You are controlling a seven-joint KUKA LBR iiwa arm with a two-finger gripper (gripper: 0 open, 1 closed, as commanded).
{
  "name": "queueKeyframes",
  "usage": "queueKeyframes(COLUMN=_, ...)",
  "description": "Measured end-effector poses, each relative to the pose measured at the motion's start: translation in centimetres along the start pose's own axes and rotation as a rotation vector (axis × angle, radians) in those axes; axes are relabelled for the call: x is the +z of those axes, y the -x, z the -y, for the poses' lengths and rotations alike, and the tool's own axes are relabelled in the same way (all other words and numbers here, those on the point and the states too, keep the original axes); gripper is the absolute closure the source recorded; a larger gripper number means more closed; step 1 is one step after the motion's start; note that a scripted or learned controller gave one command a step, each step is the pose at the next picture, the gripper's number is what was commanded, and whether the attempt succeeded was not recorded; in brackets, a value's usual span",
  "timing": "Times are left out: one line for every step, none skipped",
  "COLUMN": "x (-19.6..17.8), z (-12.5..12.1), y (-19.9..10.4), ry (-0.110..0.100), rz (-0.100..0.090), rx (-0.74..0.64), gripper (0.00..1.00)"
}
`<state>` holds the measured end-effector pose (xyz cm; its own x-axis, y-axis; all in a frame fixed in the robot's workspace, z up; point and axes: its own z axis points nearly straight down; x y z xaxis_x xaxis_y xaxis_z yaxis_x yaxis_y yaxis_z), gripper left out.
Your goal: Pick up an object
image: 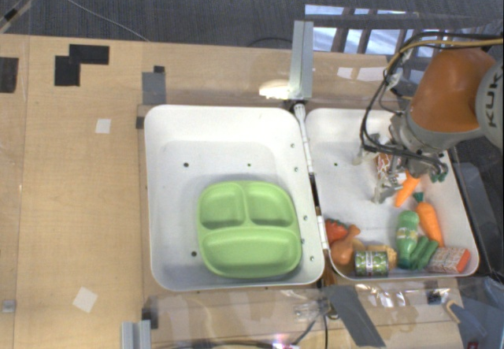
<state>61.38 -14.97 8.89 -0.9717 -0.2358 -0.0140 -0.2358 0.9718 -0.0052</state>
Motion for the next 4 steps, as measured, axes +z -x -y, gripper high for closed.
queueKeyframes(x=-0.1, z=0.8, y=-3.2, ry=0.001, rz=-0.001, rx=0.054, gripper=0.0)
queueKeyframes(x=-0.3, z=1.5, y=-9.5, ry=0.0, rz=0.0, rx=0.098, gripper=0.0)
queueKeyframes(x=-0.2, z=-6.9, y=-1.7, ry=0.004, rz=0.004, rx=0.084, gripper=0.0)
queueKeyframes(x=-0.3, z=-4.4, y=-7.2, ry=-0.001, rz=0.003, rx=0.038, gripper=0.0)
